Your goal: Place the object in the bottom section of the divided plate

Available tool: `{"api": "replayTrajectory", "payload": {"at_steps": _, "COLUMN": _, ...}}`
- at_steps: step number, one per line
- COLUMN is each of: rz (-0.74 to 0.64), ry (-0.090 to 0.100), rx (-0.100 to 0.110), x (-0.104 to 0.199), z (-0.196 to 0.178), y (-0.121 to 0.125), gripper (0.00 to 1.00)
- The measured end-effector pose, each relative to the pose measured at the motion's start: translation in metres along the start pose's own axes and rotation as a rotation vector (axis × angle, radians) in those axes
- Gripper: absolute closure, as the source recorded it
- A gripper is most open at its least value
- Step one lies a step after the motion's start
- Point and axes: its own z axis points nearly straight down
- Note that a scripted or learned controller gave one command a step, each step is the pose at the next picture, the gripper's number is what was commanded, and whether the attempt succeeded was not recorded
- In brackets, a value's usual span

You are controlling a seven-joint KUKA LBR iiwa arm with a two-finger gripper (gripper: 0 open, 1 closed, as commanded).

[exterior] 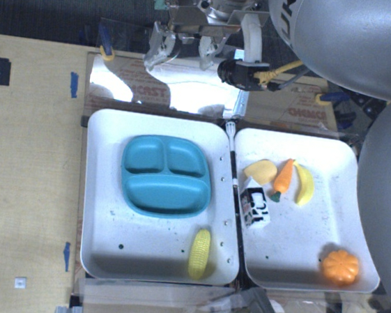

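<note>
Jaws apart, corn (pixel 200 253) far below

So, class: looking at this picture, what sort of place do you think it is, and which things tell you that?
Most likely a robotics lab test bench. A grey robot arm reaches over two shallow white bins; toy food such as a corn cob and a carrot lies in them, beside a blue divided plate.

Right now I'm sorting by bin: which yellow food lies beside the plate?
The corn, alone in the left bin just below the plate; the banana lies in the right bin.
</note>
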Motion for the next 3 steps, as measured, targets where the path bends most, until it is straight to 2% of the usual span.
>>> {"api": "replayTrajectory", "payload": {"at_steps": 1, "rz": -0.115, "ry": 0.000, "rx": -0.007, "x": -0.002, "z": -0.011, "y": 0.003, "gripper": 0.00}}
{"api": "replayTrajectory", "payload": {"at_steps": 2, "rz": -0.228, "ry": 0.000, "rx": 0.001, "x": -0.010, "z": 0.008, "y": 0.004, "gripper": 0.00}}
{"api": "replayTrajectory", "payload": {"at_steps": 3, "rz": -0.378, "ry": -0.001, "rx": -0.001, "x": -0.013, "z": 0.006, "y": 0.003, "gripper": 0.00}}
